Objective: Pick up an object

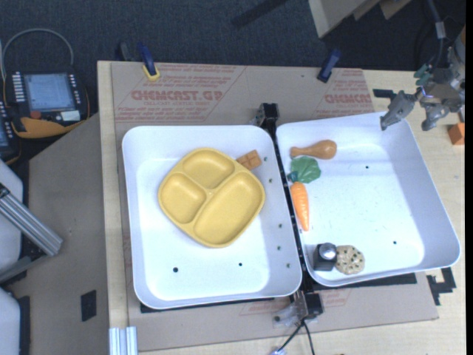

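bench (222,87) bears two white bins (214,279).

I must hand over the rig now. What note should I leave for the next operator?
Claw: open, holding nothing, at the far right corner of the right bin.
Right bin, along its left wall: toy drumstick, toy carrot with green top, cookie beside a small dark round object.
Left bin: yellow divided plate, small brown block.
Done: nothing picked.
Left: descend, grasp one object, lift.

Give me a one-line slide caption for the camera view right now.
Open gripper at the right bin's far corner; carrot, drumstick, cookie along its left side; yellow plate in left bin.
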Robot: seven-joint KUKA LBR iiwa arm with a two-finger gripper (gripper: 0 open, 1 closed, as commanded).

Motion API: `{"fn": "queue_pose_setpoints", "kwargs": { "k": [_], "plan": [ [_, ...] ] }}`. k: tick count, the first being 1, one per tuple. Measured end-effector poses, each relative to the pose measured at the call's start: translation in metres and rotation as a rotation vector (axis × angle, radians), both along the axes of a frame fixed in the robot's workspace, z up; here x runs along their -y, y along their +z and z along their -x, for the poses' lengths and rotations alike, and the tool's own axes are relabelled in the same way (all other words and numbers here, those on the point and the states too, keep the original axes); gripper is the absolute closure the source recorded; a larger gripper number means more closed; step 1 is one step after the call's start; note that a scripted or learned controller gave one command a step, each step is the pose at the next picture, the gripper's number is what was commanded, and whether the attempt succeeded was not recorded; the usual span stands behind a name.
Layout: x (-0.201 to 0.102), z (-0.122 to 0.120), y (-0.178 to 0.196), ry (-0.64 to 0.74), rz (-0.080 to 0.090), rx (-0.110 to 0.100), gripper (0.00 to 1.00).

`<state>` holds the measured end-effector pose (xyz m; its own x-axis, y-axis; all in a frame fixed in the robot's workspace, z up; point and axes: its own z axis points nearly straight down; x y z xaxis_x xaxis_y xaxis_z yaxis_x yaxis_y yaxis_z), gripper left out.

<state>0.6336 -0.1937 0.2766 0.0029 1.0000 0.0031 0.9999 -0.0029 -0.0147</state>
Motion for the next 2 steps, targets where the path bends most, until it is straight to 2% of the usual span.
{"fn": "queue_pose_setpoints", "kwargs": {
  "k": [1, 2],
  "plan": [
    [-0.001, -0.002, 0.008, 0.003, 0.003, 0.014, 0.00],
    [0.003, 0.000, -0.054, 0.002, 0.002, 0.009, 0.00]
  ]
}}
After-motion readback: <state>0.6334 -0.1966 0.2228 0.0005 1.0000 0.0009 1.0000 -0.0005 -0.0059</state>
